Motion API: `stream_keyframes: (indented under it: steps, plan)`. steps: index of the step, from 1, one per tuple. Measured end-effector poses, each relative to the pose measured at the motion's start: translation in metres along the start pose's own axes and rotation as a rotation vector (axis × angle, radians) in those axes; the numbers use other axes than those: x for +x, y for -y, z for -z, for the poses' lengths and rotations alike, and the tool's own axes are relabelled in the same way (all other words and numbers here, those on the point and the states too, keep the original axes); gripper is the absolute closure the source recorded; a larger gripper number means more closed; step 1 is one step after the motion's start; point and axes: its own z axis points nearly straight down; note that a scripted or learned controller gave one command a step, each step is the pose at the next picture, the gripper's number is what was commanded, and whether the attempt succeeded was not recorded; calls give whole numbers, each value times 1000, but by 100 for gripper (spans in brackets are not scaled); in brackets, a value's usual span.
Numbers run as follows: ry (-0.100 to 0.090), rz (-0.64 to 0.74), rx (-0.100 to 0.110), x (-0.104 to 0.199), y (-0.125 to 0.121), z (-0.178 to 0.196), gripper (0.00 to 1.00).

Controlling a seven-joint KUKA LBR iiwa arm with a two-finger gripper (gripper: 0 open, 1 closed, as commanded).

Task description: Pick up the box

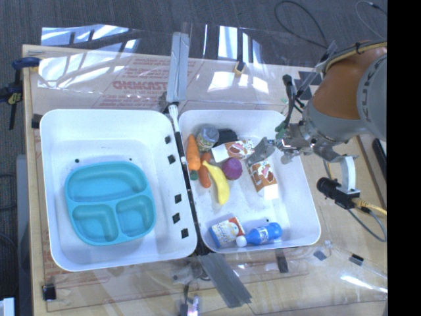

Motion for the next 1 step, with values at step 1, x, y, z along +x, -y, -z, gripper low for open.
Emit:
stream_keyframes:
  steps: [1]
  plan:
    - [1, -36, -1, 4, -84, -69, 0]
